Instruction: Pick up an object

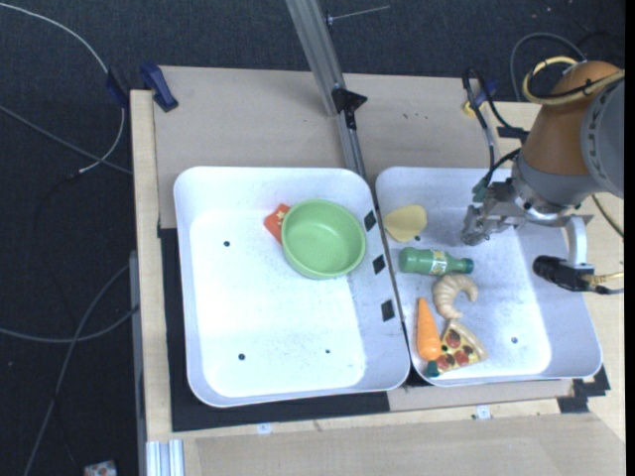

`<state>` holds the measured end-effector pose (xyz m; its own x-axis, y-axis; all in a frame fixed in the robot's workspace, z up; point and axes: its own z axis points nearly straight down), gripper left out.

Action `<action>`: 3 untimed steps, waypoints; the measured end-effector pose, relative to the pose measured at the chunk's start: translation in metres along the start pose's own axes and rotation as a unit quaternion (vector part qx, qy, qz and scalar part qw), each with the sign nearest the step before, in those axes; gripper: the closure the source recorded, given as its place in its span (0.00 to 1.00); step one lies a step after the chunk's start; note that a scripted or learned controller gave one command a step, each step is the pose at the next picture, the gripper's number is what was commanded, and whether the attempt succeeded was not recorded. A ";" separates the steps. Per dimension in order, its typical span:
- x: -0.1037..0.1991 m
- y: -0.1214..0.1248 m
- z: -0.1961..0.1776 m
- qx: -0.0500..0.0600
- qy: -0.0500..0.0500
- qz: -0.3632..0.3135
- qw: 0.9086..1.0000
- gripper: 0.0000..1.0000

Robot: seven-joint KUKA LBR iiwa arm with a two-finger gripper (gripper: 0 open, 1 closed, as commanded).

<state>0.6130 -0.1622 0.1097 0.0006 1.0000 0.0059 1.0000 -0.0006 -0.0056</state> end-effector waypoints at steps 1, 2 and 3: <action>0.001 0.007 -0.047 -0.006 -0.003 -0.001 1.000 1.00; 0.002 0.008 -0.104 -0.007 -0.003 -0.001 1.000 1.00; 0.055 0.013 -0.098 0.000 0.000 -0.004 1.000 1.00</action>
<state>0.6268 -0.1074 0.2078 -0.0064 1.0000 0.0057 1.0000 0.0065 -0.0058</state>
